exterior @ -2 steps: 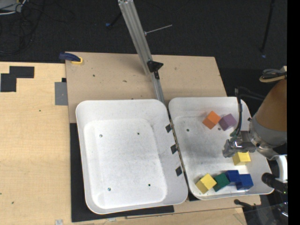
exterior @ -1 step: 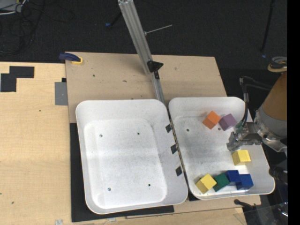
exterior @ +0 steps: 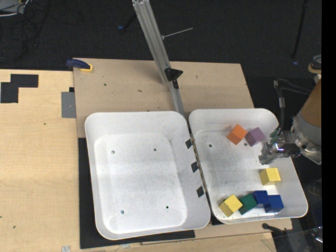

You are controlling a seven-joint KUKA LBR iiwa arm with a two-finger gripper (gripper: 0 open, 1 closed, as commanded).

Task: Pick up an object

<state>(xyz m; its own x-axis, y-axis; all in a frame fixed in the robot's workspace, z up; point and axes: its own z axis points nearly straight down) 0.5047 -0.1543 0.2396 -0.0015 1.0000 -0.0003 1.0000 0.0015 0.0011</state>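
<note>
The right bin holds several small blocks. An orange block and a purple block sit side by side near its back. A yellow block lies by the right wall. Along the front edge lie another yellow block, a green block and two blue blocks. My gripper hangs over the right side of this bin, between the purple block and the yellow block by the wall. Nothing is seen between its fingers.
The left bin lies next to the right one, joined by black clips. A slanted aluminium rail rises behind the bins. The wooden bench extends to the left, and a blue-and-yellow clamp sits at its back left corner.
</note>
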